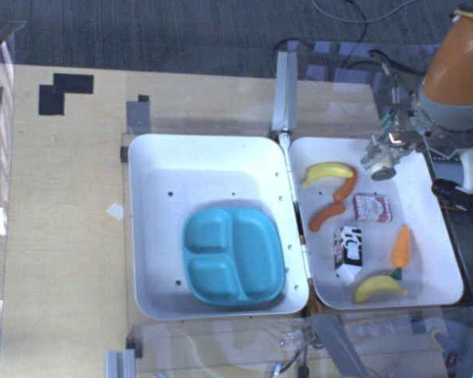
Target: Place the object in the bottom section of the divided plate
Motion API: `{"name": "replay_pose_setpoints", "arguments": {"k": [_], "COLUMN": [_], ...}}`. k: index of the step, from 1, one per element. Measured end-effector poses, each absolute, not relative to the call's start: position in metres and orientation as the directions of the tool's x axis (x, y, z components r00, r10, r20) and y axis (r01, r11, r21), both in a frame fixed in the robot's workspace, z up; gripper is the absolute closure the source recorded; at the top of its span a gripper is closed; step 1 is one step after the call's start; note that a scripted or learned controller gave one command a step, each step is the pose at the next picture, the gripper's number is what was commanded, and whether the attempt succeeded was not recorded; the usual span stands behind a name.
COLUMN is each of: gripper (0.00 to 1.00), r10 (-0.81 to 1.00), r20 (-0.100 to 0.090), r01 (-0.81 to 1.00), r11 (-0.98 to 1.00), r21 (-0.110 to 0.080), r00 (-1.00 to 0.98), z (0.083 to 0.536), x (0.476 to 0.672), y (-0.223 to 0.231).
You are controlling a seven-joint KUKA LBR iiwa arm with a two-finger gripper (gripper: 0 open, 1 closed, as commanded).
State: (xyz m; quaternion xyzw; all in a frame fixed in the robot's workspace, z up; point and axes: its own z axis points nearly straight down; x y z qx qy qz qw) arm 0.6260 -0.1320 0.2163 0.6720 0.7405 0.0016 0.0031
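A light blue divided plate (pixel 234 255) lies in the left bin (pixel 165 172), with three sections, all bare. In the right bin (pixel 433 235) are a yellow banana (pixel 327 172), an orange-red sausage (pixel 333 203), a small red-and-white packet (pixel 372 208), a black-and-white carton (pixel 348 250), an orange carrot (pixel 401 246) and a second banana (pixel 380 287). My gripper (pixel 379 164) hangs over the upper right part of the right bin, above and to the right of the top banana. Nothing shows between its tips.
A metal divider (pixel 284 93) runs between the bins at the back. Cables (pixel 355 10) lie on the dark floor behind the bench. Black tape marks (pixel 63 91) sit on the wooden bench top at the far left.
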Motion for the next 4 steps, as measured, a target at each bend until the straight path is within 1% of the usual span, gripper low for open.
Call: {"name": "replay_pose_setpoints", "arguments": {"k": [1,2,3,4], "gripper": [1.0,1.0,1.0,1.0], "r10": [0.997,0.99,0.926,0.911], "r20": [-0.003,0.0,0.0,-0.002], "r01": [0.997,0.99,0.926,0.911], "r11": [0.078,-0.142,-0.378,-0.413], "r21": [0.008,0.003,0.004,0.003], "r00": [-0.078,0.142,0.378,0.413], "z": [0.271,0.116,0.089,0.089], "x": [0.669,0.655,0.663,0.664], "y": [-0.172,-0.202,-0.144,-0.127]}}
